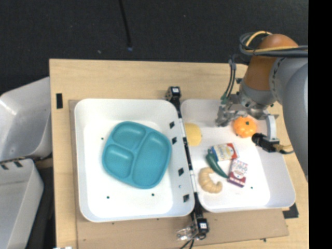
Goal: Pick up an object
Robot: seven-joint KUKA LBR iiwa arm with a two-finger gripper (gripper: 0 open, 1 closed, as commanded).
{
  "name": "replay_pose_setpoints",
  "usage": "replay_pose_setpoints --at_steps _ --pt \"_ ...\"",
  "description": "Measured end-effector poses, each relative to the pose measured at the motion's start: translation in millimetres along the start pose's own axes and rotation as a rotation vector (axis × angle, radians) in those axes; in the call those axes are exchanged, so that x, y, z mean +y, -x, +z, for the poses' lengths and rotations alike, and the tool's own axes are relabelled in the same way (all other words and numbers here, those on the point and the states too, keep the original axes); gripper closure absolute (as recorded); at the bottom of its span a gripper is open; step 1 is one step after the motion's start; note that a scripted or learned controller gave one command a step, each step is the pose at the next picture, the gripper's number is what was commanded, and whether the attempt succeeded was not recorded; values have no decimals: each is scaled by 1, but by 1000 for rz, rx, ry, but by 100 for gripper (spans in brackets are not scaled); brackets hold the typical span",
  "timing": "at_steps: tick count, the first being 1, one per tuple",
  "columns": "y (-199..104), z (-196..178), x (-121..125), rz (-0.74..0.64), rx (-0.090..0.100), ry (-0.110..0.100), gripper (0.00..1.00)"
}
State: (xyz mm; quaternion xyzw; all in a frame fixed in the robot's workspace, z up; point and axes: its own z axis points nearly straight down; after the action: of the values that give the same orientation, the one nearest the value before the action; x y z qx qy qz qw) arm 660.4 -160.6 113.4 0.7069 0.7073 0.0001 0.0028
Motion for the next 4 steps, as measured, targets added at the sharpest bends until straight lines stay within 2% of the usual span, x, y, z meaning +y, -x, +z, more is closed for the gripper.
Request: replay_pose_setpoints --at_steps 1,2,3,4 --pt "4 -44 -1 3 2 0 100" --pt "9 -108 6 -2 1 4 100" --pt "10 -143 7 -2 2 1 100" --pt "-30 -148 -11 -4 4 -3 100"
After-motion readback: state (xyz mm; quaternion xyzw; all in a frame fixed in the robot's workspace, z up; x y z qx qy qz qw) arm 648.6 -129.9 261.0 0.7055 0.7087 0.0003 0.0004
